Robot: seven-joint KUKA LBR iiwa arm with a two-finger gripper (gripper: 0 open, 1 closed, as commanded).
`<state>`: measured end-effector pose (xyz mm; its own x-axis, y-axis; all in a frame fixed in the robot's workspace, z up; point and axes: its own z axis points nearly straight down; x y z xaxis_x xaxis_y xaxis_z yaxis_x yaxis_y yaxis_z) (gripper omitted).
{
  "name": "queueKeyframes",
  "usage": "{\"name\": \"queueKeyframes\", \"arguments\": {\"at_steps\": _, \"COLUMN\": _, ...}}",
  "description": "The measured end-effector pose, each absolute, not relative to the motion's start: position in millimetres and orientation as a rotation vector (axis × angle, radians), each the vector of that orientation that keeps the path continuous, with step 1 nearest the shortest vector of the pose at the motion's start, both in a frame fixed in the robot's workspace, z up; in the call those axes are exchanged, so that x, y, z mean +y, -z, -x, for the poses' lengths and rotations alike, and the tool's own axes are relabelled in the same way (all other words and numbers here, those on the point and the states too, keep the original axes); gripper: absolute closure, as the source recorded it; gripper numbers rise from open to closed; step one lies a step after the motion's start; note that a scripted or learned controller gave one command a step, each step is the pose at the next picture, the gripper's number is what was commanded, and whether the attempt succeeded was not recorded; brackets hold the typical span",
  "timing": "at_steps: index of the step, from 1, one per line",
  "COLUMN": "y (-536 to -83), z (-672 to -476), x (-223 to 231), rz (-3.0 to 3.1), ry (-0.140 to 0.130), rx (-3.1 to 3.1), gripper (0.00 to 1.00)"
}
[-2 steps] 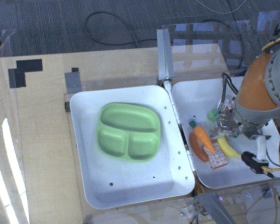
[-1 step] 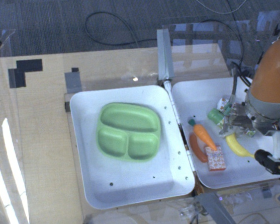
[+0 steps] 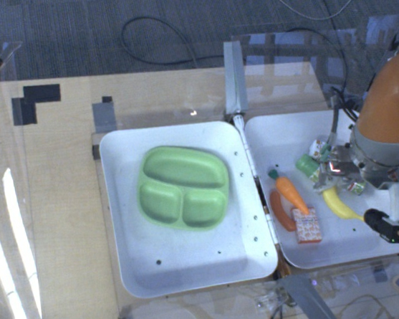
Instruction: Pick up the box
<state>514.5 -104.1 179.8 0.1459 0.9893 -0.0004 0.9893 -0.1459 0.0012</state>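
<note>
The gripper [image 3: 339, 168] hung low over the right bin [image 3: 282, 127], its metal head just above the upper end of the banana [image 3: 338, 203] and close beside a green object [image 3: 306, 165]. Whether the pincer stood open or closed could not be told, as its head was a small cluster of metal parts seen from above, and nothing could be seen held in it. The arm [image 3: 392, 113] came in from three o'clock, its orange band bulging above the grey wrist, which tilted down and toward nine o'clock into the bin.

From the gripper outward: one green object at its ten o'clock, almost touching; one yellow banana at its six o'clock, lying aslant. One carrot [image 3: 289, 192] lay further toward nine o'clock, its tip pointing to about five o'clock. One reddish sausage-like piece [image 3: 280, 210] curved just beside the carrot at its seven o'clock. The box [image 3: 307, 226], one only, small with a red and white print, lay flat at the gripper's seven o'clock, near the bin's lower wall, touching the carrot's tip and well apart from the gripper.

There were two white bins, side by side. The left bin [image 3: 136, 264], at nine o'clock, bore one green divided tray [image 3: 183, 186] with three compartments.
</note>
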Motion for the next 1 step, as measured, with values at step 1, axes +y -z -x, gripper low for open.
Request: {"name": "queueKeyframes", "arguments": {"at_steps": 1, "y": -172.7, "z": -551.0, "x": -120.6, "rz": -2.498, "ry": 0.0, "rx": 1.904, "gripper": 1.0}}
